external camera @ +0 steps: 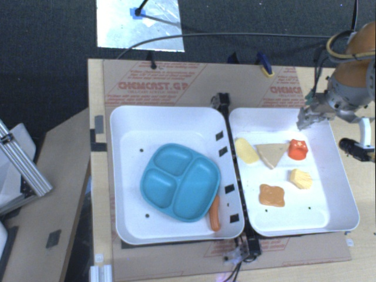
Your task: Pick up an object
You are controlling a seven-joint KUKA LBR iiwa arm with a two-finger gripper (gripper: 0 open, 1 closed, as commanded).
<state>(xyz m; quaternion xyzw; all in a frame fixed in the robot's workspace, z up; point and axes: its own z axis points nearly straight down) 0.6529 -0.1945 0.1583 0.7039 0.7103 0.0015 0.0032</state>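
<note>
While the arm (351, 69) reaches in from the right, the gripper (306, 120) sits over the far edge of the right bin (341, 216), above its far-right part. Claw state: cannot tell, too small and blurred. Nothing is visible in its grasp.

Right bin contents, all lying loose on the floor:
- strawberry (298, 149), red, far right, nearest the gripper but apart from it
- banana (247, 151), pale yellow, far left, just beside the divider
- beige wedge (271, 155), between banana and strawberry, touching or nearly touching the banana; cannot tell which
- yellow chunk (301, 178), right of centre, near side of the strawberry
- orange piece (272, 195), nearer, centre-left

Left bin (126, 216):
- blue tray (180, 181), three compartments, turned at an angle, centre-right
- sausage (215, 213), orange-brown, lying just beside the tray's near-right edge, close to the bin's right wall

Both bins sit side by side on a brown board (158, 81) printed with red lettering. Black clips (222, 101) hold the shared seam at the far end. Black tape marks (224, 151) run down the left bin's right wall. A foil sheet (139, 16) lies far left on the dark floor, with a cable (247, 35) running across toward the arm.
</note>
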